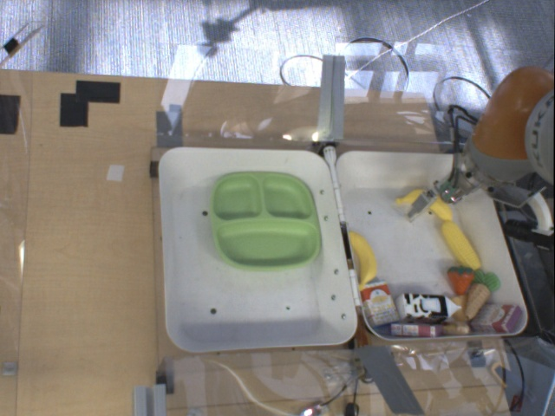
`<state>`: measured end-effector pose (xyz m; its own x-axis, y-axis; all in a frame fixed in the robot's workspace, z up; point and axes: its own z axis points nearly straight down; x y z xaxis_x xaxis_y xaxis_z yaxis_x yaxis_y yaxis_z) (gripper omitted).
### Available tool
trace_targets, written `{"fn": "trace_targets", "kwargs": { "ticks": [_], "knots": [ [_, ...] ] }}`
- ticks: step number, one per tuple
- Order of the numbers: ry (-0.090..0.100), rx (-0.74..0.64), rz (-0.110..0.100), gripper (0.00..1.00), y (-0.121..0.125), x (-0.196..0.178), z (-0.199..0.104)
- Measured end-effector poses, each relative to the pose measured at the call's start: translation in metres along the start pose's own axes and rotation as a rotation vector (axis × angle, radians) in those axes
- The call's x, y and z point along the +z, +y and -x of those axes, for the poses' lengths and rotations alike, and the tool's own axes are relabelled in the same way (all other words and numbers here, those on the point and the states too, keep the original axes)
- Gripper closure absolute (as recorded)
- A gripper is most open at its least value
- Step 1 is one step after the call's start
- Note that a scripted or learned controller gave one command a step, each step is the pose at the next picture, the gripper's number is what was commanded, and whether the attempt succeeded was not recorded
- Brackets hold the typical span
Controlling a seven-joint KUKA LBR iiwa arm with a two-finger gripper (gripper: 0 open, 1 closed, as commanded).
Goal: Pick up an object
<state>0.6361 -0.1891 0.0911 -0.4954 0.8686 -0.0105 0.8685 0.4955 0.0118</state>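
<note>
The gripper (431, 201) hangs low over the right bin (381, 173), its fingers parted, with a small yellow piece (408, 198) just beside them and nothing seen between them. A long banana (457, 239) lies just nearer the front of that bin than the gripper, another yellow banana (364, 258) rests against the bin's left wall, and a toy carrot (460, 279), a black-and-white carton (423, 306) and other small packets crowd its front edge. The left bin (186, 319) on the worktop (78, 258) holds a green divided plate (264, 218).
</note>
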Motion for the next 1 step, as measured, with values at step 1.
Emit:
{"fn": "trace_targets", "kwargs": {
  "ticks": [1],
  "knots": [
    [-0.002,0.0,0.006,1.0,0.0032,-0.0126,0.0]
  ]
}}
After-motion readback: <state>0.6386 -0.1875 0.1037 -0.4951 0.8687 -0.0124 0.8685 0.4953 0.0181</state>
